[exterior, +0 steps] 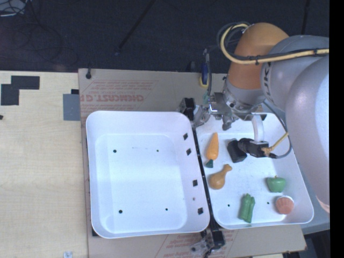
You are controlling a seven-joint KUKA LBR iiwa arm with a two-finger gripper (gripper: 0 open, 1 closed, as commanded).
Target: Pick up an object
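The grey arm with its orange band reaches in from the right and ends over the far corner of the right-hand shallow white plastic bin (pixel 258 171), close to the wall it shares with the left-hand shallow white plastic bin (pixel 140 171). The gripper (pixel 230 118) hangs there above the bin's upper-left part; from this slanted view I cannot tell whether it is spread or pressed together. 5 toy food pieces lie on the floor of the right-hand bin, all of them nearer the camera than the gripper. Closest is the orange tapered carrot-shaped toy (pixel 213 145), lying lengthwise just beside the dividing wall, near the gripper but apart from it, toward the view's lower left. Just below the carrot lies the tan drumstick-shaped toy (pixel 219 177), its thick end toward the divider. Well apart from the gripper, by the bin's near edge, are the dark green elongated knobbly toy (pixel 246 207), the light green pepper-shaped toy (pixel 276 184) and, beside the pepper, the red-orange round tomato-like toy (pixel 284 204). Both bins rest on a brown cardboard sheet with red printing (pixel 123 93), which lies on the pale wooden bench (pixel 37 171).
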